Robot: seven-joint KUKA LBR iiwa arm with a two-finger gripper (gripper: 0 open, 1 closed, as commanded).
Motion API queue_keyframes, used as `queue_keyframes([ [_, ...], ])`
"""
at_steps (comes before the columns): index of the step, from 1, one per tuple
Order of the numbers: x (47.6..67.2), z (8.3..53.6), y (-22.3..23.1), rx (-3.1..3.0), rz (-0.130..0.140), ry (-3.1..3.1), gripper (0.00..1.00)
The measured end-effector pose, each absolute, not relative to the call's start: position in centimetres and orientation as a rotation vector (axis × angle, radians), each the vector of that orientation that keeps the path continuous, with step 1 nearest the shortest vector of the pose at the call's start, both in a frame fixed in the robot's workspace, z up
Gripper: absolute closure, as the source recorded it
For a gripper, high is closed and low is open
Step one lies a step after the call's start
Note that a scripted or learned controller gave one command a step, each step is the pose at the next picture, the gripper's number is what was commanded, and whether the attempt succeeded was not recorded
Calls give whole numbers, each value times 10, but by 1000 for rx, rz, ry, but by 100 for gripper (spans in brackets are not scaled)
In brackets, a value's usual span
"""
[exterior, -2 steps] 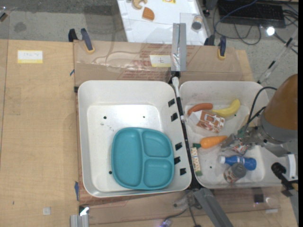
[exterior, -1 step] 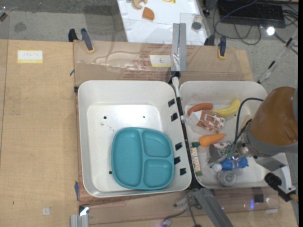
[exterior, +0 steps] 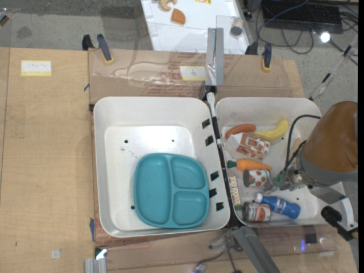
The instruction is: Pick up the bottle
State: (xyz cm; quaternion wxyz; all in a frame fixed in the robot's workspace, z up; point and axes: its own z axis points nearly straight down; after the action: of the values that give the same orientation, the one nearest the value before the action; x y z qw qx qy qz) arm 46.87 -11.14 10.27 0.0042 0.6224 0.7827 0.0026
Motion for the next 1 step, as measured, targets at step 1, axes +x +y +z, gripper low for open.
queue_keyframes([
  [1,469,103,-111,1950,8,2452,0],
])
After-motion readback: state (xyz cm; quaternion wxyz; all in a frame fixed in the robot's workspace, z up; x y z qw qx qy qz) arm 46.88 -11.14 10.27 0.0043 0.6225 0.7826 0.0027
